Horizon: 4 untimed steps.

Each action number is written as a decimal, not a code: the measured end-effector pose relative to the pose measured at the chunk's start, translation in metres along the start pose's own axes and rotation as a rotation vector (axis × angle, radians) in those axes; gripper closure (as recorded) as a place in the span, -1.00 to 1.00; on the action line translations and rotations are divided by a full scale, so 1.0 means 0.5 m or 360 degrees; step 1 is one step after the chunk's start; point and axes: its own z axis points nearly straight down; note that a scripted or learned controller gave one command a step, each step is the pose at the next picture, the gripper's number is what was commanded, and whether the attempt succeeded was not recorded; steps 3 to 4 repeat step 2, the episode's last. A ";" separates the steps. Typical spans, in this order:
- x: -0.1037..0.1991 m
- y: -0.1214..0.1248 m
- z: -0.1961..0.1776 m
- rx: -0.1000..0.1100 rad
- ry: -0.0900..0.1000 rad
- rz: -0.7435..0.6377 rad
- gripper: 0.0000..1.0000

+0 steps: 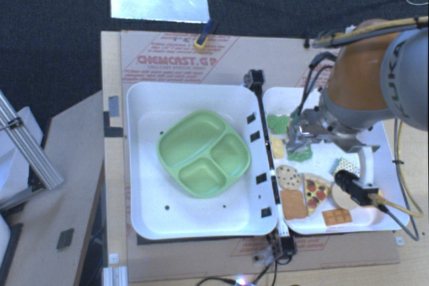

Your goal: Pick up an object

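Observation:
The right bin (pixel 385 137) holds several toy foods. My gripper (pixel 298 138) hangs low over its left half, just above a green leafy piece (pixel 301 153); whether it touches the piece is unclear. A second green piece (pixel 277 122) lies just left of the gripper. Nearer the front are a chocolate-chip cookie (pixel 288 176), a pizza slice (pixel 315 192), a brown toast (pixel 293 204) and an orange waffle (pixel 336 216). A pale yellow bit (pixel 278 148) rests by the bin's left wall. The arm's body hides the back right of this bin.
The left bin (pixel 144 211) carries a light green divided plate (pixel 204 153). A black-clipped divider (pixel 263 144) separates the two bins. A small green-and-white checkered item (pixel 346 165) lies right of the gripper.

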 end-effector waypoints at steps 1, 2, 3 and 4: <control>-0.003 -0.020 -0.022 -0.0001 0.0002 0.0005 1.00; -0.023 0.001 0.007 0.0001 -0.0001 0.0007 1.00; -0.023 0.001 0.007 0.0001 -0.0001 0.0007 1.00; -0.023 0.001 0.007 0.0001 -0.0001 0.0007 1.00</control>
